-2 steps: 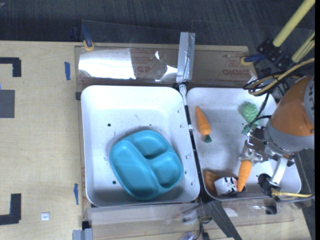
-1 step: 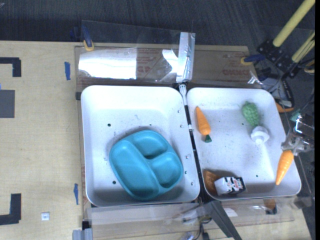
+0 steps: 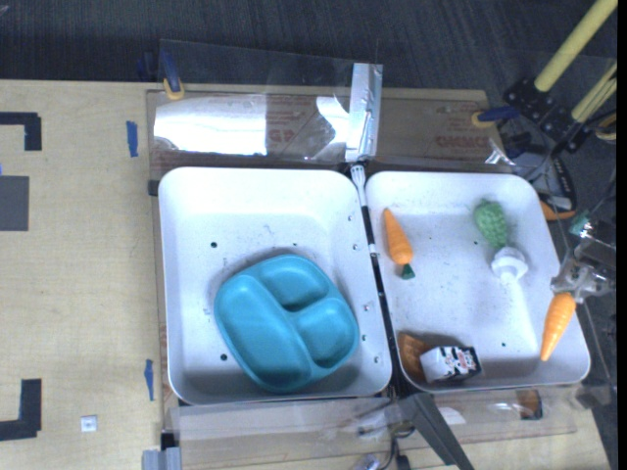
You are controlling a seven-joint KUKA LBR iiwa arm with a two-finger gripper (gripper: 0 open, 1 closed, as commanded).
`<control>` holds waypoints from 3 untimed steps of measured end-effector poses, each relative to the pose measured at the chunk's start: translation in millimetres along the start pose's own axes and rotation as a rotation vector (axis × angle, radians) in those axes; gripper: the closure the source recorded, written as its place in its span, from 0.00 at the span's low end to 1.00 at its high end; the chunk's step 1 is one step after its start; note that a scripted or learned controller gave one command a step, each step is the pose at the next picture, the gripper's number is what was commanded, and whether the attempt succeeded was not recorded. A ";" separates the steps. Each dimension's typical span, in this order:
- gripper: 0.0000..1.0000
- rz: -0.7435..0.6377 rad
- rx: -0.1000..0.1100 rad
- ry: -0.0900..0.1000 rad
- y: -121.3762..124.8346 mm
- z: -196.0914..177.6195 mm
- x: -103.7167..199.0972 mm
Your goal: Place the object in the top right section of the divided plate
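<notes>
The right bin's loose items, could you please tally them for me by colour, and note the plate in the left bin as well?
Orange: 2, carrot by the divider and carrot by the right wall
Green: 1, leafy vegetable
White: 1, small round piece
Brown, black and white: 1, packet
Blue: 1, divided plate
Total: 6
</notes>
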State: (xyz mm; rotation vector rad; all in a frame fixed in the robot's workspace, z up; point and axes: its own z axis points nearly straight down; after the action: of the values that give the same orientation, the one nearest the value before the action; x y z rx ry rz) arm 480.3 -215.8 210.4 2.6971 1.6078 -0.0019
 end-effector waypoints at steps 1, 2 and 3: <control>1.00 0.246 0.008 0.001 2.6 58.3 16.8; 1.00 0.159 0.001 0.001 -6.9 15.7 11.3; 1.00 0.157 0.001 0.000 -6.5 6.7 11.9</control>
State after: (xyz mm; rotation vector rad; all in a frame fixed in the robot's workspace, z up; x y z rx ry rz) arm 480.1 -202.3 203.7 2.8151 1.3921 -0.0019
